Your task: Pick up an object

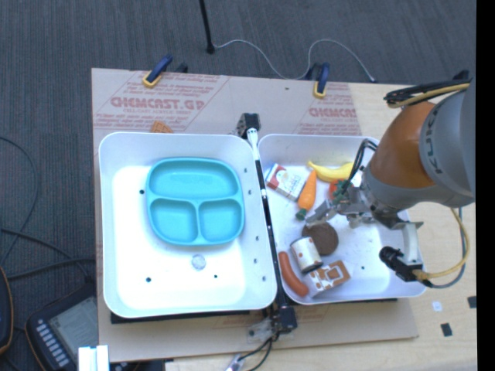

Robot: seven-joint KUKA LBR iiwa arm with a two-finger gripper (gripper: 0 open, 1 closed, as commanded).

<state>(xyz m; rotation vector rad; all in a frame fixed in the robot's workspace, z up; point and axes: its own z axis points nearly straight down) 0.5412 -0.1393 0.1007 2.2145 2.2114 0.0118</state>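
The right bin [363,283] holds several items: a yellow banana [329,170], an orange carrot [308,192], a red and white box [284,182], a brown round object [324,240], a small can [305,253], a red sausage [291,276] and a brown and white packet [329,277]. My gripper [326,212] reaches in from the right and hangs low over the middle of this bin. It sits just above the brown round object and right of the carrot's lower end. Nothing is visibly held in it.
The left bin [128,238] carries a blue divided plate [195,201] and a small clear disc [199,262]. The arm's orange band [402,157] covers the right bin's right side. Clamps [320,79] and cables lie on the board at the back.
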